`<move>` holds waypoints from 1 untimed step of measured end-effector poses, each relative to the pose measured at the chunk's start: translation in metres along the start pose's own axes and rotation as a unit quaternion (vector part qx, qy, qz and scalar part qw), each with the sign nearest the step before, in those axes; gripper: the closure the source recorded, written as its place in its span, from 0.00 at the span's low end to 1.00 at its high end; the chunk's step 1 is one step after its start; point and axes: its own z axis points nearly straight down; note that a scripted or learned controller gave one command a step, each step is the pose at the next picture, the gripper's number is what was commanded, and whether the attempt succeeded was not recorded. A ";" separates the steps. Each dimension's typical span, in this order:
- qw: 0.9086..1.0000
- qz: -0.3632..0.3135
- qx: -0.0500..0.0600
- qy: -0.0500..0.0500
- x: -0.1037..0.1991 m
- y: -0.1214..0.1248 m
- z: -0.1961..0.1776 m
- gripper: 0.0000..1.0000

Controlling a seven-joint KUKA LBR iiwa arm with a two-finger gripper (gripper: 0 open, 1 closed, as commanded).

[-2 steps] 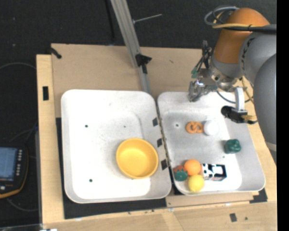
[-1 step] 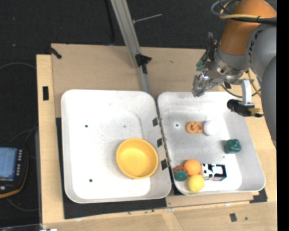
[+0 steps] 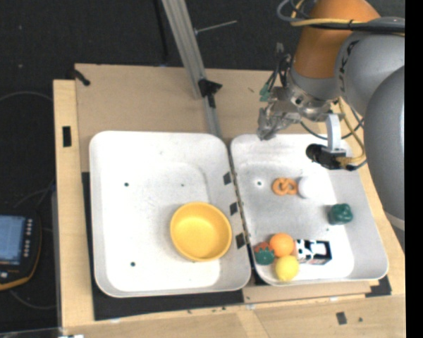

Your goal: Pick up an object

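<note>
Hovering over the far edge of the right bin (image 3: 352,162), the gripper (image 3: 269,127) hangs above bare floor with nothing between its fingers; how wide the jaws stand I cannot tell from this slanted look. Things to pick lie nearer the camera in that same bin: an orange pretzel-shaped piece (image 3: 284,186) with a pale white ball (image 3: 309,186) just beside it, a green block (image 3: 340,213) toward the right wall, and a tight cluster at the near edge of an orange ball (image 3: 282,244), a yellow ball (image 3: 287,267), a small green piece (image 3: 264,256) and a black-and-white toy (image 3: 315,251). The left bin (image 3: 113,153) holds a yellow bowl (image 3: 200,230). The green block looks the soundest choice, standing apart with room on every side; the cluster would crowd the fingers, and the near wall and the divider between bins leave little slack there.
</note>
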 end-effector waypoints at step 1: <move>1.000 0.000 -0.001 0.000 0.047 -0.003 -0.013 1.00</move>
